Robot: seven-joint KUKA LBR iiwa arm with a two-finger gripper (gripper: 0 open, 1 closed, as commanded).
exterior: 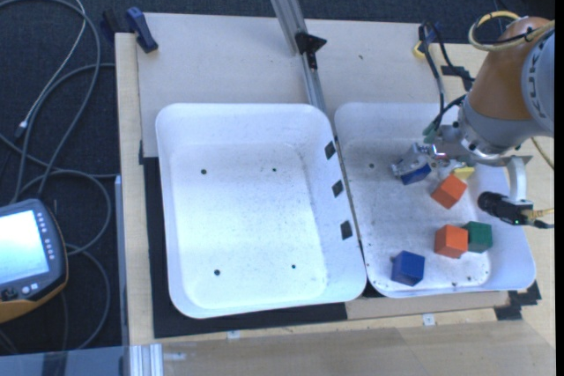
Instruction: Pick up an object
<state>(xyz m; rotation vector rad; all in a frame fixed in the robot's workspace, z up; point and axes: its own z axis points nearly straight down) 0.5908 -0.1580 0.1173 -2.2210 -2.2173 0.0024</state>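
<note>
The hand (pixel 414 167) hangs low in the right bin (pixel 379 216), near an orange block (pixel 448 190), probably to reach it; whether it is clenched or released, one cannot tell.

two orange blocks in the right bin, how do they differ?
The upper orange block lies close beside the gripper; the lower orange block lies nearer the bin's front rim. The upper one sits turned like a diamond and apart from other blocks; the lower one sits squarer and right against the green block. Both are similar-sized orange cubes in the right bin.
</note>
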